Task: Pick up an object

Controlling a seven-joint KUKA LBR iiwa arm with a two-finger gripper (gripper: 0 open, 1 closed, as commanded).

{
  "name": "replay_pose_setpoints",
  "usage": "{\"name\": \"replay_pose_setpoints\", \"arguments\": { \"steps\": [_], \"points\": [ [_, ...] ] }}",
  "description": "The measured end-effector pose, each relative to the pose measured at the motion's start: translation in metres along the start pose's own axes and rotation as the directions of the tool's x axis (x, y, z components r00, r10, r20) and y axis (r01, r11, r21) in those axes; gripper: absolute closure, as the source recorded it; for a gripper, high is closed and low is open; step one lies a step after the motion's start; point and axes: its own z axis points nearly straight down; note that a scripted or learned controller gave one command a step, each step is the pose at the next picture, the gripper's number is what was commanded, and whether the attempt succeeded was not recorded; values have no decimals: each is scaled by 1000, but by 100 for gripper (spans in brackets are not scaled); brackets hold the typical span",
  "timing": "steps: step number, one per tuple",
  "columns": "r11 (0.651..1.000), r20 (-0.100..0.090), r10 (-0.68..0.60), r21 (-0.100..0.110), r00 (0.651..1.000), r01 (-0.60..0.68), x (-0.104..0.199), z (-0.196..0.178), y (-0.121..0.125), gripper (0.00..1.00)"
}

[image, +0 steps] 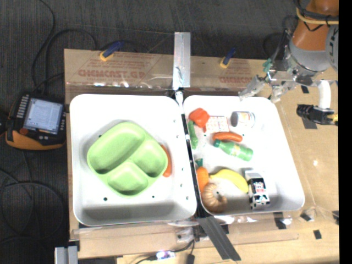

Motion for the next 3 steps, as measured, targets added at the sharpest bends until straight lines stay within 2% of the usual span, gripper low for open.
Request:
{"name": "replay_pose_setpoints", "arguments": {
  "steps": [1, 2, 3],
  "points": [
    [997, 2, -80, 1, 997, 80, 26, 106, -20, 0],
    [993, -3, -115, 1, 993, 115, 10, 161, -8, 0],
    [993, -1, -117, -8, 993, 117, 11, 146, -5, 100]
  ]
}}
